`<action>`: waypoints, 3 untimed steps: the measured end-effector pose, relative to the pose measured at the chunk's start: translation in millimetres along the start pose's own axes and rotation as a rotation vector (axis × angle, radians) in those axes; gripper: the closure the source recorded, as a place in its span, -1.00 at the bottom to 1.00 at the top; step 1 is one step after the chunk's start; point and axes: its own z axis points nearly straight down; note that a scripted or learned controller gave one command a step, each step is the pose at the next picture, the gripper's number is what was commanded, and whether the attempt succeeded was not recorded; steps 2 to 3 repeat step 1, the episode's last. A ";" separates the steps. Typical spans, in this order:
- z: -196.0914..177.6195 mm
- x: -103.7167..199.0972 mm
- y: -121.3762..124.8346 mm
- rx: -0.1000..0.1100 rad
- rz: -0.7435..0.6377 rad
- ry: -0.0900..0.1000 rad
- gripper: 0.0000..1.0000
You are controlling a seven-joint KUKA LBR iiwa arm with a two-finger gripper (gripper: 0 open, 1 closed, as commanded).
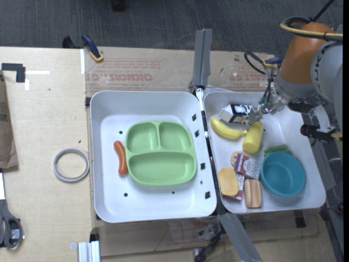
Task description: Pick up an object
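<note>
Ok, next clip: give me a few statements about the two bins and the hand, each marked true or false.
1. The green divided plate lies in the left bin. True.
2. The orange sausage lies on the plate. False: it lies on the bin floor beside the plate's left edge.
3. The blue bowl sits in the right bin. True.
4. The banana lies in the left bin. False: it lies in the right bin.
5. The hand hangs over the left bin. False: it is over the right bin, near the banana and a yellow object.

Green tray [161, 160], blue bowl [282, 173], yellow banana [226, 129]
</note>
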 end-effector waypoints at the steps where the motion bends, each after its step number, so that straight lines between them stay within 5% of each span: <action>1: -0.9 0.0 2.0 -0.007 -0.001 -0.003 -1.00; 3: -0.9 0.0 2.0 -0.007 -0.001 -0.003 -1.00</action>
